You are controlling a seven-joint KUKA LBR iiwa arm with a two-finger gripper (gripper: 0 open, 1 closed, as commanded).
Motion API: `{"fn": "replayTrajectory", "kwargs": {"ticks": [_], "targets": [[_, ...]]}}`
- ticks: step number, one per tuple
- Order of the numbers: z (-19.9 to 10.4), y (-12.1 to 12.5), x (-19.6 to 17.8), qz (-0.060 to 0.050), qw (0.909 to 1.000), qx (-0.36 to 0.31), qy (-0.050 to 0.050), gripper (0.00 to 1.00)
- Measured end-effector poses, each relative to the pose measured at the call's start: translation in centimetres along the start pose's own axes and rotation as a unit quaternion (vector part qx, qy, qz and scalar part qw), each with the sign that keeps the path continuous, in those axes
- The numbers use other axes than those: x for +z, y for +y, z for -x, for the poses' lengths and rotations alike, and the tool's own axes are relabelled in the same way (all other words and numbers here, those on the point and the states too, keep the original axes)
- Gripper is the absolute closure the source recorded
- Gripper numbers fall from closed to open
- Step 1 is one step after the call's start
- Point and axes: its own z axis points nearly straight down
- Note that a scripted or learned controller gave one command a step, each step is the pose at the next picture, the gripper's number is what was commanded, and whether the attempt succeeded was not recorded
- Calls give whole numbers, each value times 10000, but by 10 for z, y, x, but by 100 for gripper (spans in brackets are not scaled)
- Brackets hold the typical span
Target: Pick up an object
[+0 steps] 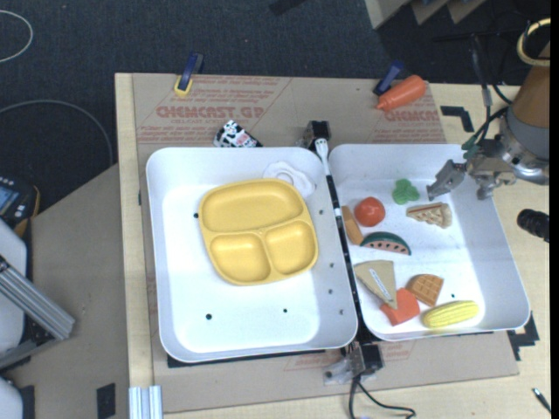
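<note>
The right white bin [498,243] holds several toy foods: a green piece [404,190], a red tomato [370,209], a hotdog [352,225], a toast wedge [430,215], a watermelon slice [385,243], a sandwich wedge [376,279], a waffle [425,287], a red piece [403,308] and a yellow corn cob [450,313]. My gripper [464,183] hangs over the bin's upper right part, just above and right of the toast wedge. It is open with nothing between its fingers.
The left bin [175,269] holds a yellow divided plate [258,231] and a small white item [293,177]. On the board behind the bins lie an orange carrot [402,92], a blue and yellow clamp [186,75] and a black-and-white toy [236,134].
</note>
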Motion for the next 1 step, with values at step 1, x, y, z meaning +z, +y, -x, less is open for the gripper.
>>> {"fn": "replayTrajectory", "kwargs": {"ticks": [1], "targets": [[0,3,-9,77,10000,-16,-16,0]]}}
